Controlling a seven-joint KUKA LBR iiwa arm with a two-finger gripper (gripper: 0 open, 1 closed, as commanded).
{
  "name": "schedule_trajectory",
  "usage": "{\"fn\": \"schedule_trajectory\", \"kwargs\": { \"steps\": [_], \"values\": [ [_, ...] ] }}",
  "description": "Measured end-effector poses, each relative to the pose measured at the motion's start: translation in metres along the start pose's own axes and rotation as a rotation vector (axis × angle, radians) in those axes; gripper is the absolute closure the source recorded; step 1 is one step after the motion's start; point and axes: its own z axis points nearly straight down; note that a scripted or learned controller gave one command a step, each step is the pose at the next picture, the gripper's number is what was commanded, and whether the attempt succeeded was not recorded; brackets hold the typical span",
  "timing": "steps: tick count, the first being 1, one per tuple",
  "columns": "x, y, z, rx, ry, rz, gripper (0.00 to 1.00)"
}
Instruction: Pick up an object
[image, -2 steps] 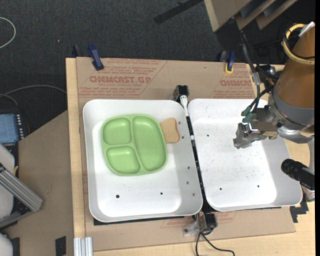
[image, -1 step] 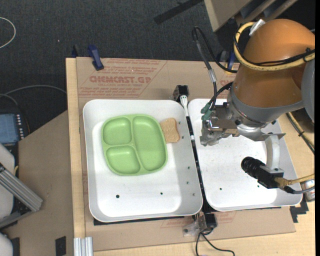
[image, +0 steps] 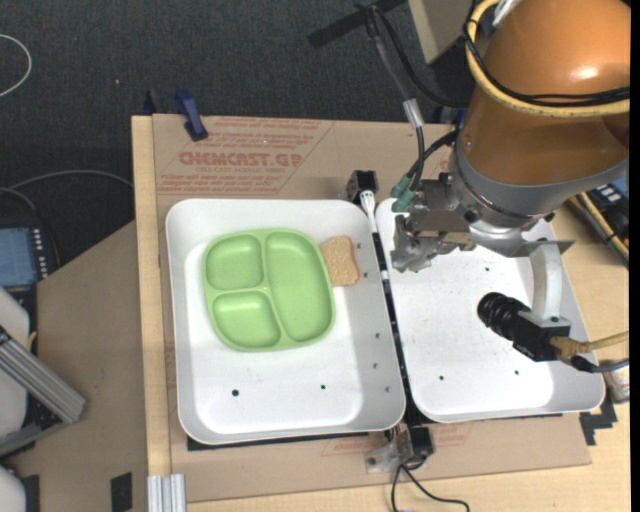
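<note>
While I hang over the right bin, my gripper sits low at that bin's upper left corner, close to the rim it shares with the left bin. Whether my jaws are released or clenched I cannot tell, because my own wrist and the orange band above it crowd the view. I see nothing caught in them.

The things I could pick up both lie in the left bin, across the shared rim from me. A green divided plate with three compartments rests flat in that bin's upper half. A small tan biscuit-like slab lies at the plate's upper right edge, between the plate and the rim nearest my gripper. Whether it touches the plate I cannot tell.

Both bins stand on a brown cardboard sheet with red lettering, and a blue clip is on its far left corner.
</note>
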Motion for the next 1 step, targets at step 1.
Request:
{"fn": "schedule_trajectory", "kwargs": {
  "steps": [1],
  "values": [
    [0.0383, 0.0007, -0.0501, 0.001, 0.0, 0.0, 1.0]
  ]
}}
